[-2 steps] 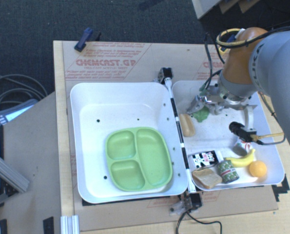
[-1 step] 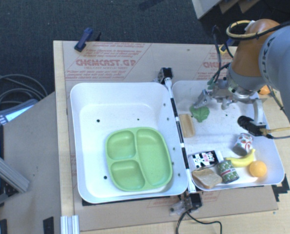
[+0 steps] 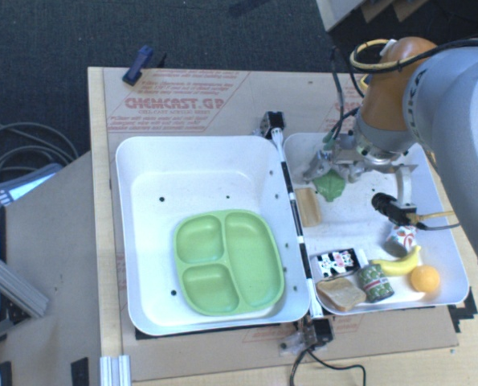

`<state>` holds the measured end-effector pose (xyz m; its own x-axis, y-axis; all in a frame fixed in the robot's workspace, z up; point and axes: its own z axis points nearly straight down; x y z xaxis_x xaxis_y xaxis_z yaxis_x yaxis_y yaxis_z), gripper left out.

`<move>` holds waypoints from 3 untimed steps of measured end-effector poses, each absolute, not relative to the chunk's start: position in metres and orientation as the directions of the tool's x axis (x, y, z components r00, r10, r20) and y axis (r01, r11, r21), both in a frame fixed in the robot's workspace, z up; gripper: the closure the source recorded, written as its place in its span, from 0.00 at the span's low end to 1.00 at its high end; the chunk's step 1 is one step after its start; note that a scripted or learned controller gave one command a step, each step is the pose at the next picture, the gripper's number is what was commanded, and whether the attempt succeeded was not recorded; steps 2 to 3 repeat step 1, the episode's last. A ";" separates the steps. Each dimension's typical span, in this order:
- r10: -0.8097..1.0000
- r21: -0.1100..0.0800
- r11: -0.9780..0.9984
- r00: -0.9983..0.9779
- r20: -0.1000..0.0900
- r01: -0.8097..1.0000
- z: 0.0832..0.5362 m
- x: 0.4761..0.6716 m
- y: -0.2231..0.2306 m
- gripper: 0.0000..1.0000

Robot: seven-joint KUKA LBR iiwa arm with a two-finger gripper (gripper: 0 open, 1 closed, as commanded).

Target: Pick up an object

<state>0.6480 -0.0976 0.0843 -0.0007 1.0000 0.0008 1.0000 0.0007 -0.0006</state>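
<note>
You have the two-finger gripper (image 3: 332, 173) down in the right-hand shallow white bin (image 3: 451, 292), at its far end, with the grey arm and its orange wrist band (image 3: 387, 95) rising behind it. Directly beneath the metal fingers sits a crumpled green soft object (image 3: 330, 186), and the gripper looks to be touching or just above it. You cannot tell from this slanted view whether the fingers are spread or closed, nor whether the green piece sits between them, so treat the grasp as unproven.

Just beside the gripper, toward the bin divider, lies a tan wooden block (image 3: 308, 206). Well apart from it, at the near end of the bin, are a black-and-white patterned card (image 3: 336, 262), a slice of brown bread (image 3: 341, 294), a dark green can (image 3: 374, 282), a yellow banana (image 3: 402, 262) and an orange ball (image 3: 424, 280).

By my reading you are at the grasp step, not the lift. The next move calls for closing firmly on the green object, then rising straight up; check it comes away with the fingers, since soft material may slip.
</note>
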 end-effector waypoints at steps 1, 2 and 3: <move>1.000 -0.001 0.000 0.000 0.000 1.000 0.085 0.644 -0.099 0.00; 1.000 -0.001 0.000 0.000 0.000 1.000 0.085 0.644 -0.099 0.00; 1.000 -0.001 0.000 0.000 0.000 1.000 0.085 0.644 -0.099 0.00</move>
